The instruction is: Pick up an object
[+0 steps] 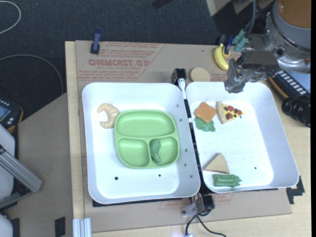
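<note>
A pale wooden worktop [143,58] seen from above, with faint red printed lettering along its far side. Two shallow white bins sit on it side by side, touching along their inner edges: the left bin [96,147] and the right bin [276,142]. Beyond the bins, on the bare board, lie a yellow banana [220,57] and a round beige disc [200,74]. A blue clamp [96,41] grips the far left edge.

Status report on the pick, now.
Gripper over the right bin's top edge, nothing seen between its fingers. Pizza slice nearest, just below it, untouched. Orange piece and green piece lie beside the slice.
</note>
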